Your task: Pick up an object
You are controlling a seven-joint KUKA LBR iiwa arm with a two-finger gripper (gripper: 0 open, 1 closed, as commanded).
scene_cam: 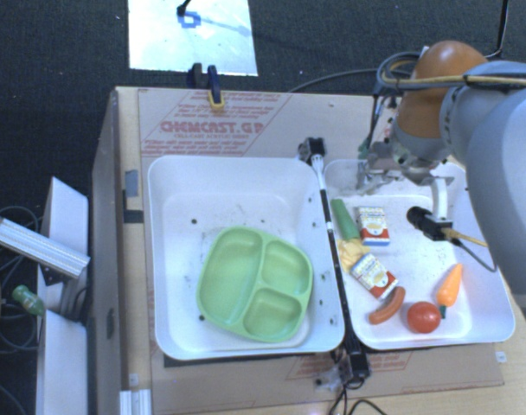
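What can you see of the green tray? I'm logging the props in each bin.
The green tray is a pale green, plastic-looking divided plate with rounded corners and three compartments, one long and two smaller. It lies flat and right side up on the floor of the left bin, turned at a slant, toward the bin's near right corner. Nothing lies in its compartments, and it touches only the bin.

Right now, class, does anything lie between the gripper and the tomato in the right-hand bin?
Yes. The gripper is at the bin's far edge; the tomato lies near the front. Two small cartons and a sausage lie between them.
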